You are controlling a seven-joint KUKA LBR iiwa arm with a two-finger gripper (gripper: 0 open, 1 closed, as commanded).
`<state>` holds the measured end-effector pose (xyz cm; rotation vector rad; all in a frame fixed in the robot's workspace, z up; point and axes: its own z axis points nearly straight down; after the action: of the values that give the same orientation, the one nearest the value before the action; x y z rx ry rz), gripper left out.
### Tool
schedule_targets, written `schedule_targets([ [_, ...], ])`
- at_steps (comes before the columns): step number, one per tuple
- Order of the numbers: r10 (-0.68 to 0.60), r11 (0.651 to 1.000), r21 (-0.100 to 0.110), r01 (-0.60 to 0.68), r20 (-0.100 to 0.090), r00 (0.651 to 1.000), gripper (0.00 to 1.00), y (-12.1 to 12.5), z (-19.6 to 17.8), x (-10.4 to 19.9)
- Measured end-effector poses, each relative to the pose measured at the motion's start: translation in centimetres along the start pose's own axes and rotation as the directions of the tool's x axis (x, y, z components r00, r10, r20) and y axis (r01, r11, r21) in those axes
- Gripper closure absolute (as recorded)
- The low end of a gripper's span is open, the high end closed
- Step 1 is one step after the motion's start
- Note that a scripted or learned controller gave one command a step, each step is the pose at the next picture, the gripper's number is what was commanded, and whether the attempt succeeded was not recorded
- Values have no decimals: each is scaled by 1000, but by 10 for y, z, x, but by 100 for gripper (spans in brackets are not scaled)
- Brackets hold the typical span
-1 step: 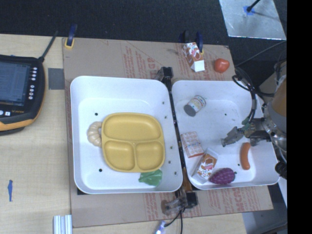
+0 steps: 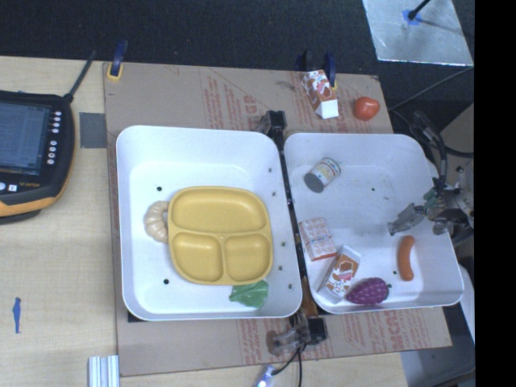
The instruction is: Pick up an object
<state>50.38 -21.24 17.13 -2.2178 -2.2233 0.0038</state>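
Note:
The right bin [image 2: 379, 188] holds a small tin can [image 2: 322, 173] lying on its side at the upper left. A pink-and-white carton [image 2: 317, 239] and a red-and-white box [image 2: 340, 272] lie by its left wall. A bunch of purple grapes [image 2: 368, 291] sits at the front, and an orange sausage [image 2: 405, 258] lies near the right wall. My gripper [image 2: 419, 214] is low over the right side of this bin, just above the sausage, with nothing visibly in it. Its dark body reaches in from the right edge.
The left bin [image 2: 141, 168] holds a yellow divided plate [image 2: 218, 234], a tan pastry [image 2: 156, 221] against the plate's left side and a green item [image 2: 250, 294] at the front. Behind the bins lie a small carton [image 2: 320, 93] and a red tomato [image 2: 366, 108]. A teach pendant [image 2: 28, 151] lies far left.

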Motion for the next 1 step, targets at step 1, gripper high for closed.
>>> schedule_targets([
  [1, -3, 1000, 2, 3, -1, 1000, 0, 7, 76, 1],
])
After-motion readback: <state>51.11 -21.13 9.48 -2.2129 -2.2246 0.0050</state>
